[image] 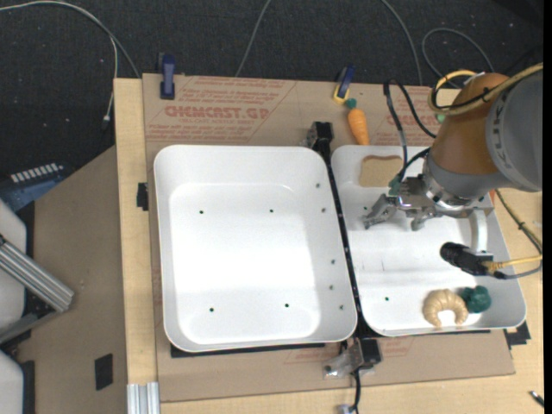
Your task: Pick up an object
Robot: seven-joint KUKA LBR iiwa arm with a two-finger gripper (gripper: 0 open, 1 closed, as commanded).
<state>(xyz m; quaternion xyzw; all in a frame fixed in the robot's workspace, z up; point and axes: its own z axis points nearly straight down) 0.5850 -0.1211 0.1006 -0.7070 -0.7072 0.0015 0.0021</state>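
Right bin (509,317): three loose things.
- Croissant (446,307) lies near the front rim, right of centre. Its long axis runs left to right, and both horn tips curl down toward the front rim.
- Green lump (477,298) is touching the croissant's right end. It is too small to tell an axis.
- Tan slice (379,171) lies flat in the back-left corner, roughly square, with edges about parallel to the bin walls.

Claw (398,218) hangs over the left-middle of the right bin. It is just in front of the slice and well apart from the croissant and the lump. The fingers are spread wide, with one tip angled out to the left, and there is nothing between them. Arm (470,141) comes in from the right, with the orange band above the wrist.

Left bin (172,317) sits beside the right bin, rims meeting along the middle.

Carrot (358,128) lies on the tabletop (224,110) behind the right bin, outside it. Its long axis runs back to front, green top toward the back edge and narrow tip toward the bin.
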